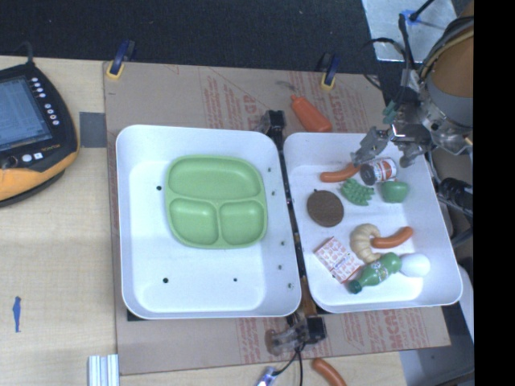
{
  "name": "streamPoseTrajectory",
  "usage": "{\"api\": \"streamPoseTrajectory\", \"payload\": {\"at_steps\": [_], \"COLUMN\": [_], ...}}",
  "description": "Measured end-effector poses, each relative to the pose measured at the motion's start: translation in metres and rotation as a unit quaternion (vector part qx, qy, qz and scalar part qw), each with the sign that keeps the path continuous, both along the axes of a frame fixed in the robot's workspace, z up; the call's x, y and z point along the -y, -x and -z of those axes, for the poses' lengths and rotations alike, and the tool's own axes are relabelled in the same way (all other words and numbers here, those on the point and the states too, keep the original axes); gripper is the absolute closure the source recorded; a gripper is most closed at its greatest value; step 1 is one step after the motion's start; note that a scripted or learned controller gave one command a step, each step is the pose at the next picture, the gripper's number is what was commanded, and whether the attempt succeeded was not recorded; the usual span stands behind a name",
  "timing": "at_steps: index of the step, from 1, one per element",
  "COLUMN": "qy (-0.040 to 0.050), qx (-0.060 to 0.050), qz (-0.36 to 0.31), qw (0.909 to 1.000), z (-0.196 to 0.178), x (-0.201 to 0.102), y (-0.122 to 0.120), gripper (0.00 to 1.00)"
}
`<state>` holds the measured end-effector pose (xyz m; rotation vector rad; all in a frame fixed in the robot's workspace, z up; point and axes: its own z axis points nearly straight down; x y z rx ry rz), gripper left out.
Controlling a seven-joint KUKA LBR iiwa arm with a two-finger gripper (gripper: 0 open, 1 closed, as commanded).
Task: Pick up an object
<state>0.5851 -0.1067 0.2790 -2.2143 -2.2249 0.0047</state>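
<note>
1. The arm (451, 71) reaches in from the right, its hand (385, 155) lowered over the back of the right bin (451, 284).
2. The hand is clenched on a small can (380, 171), which sits tilted between its fingers.
3. Just beside the can lie a sausage (338, 174), a green leafy piece (354, 191) and a green pepper (393, 190).
4. The left bin (137, 280) carries a green divided plate (216, 201); both bins rest on cardboard on the wooden table (48, 280).
5. A brown disc (325, 207), a croissant (364, 240), a green bottle (375, 273) and an egg (415, 265) crowd the right bin's front.
</note>
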Motion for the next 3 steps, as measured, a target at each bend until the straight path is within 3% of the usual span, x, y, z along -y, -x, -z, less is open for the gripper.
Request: {"api": "streamPoseTrajectory", "payload": {"at_steps": [1,2,3], "qy": [0.0004,-0.0002,-0.0005], "qx": [-0.001,0.0,-0.002], "qz": [0.0,0.0,-0.001], "qw": [1.0,1.0,1.0], "z": [0.174,0.187,0.187], "x": [0.043,0.068,0.033], "y": [0.002,-0.036,-0.071], "gripper": [0.0,0.0,0.0]}}
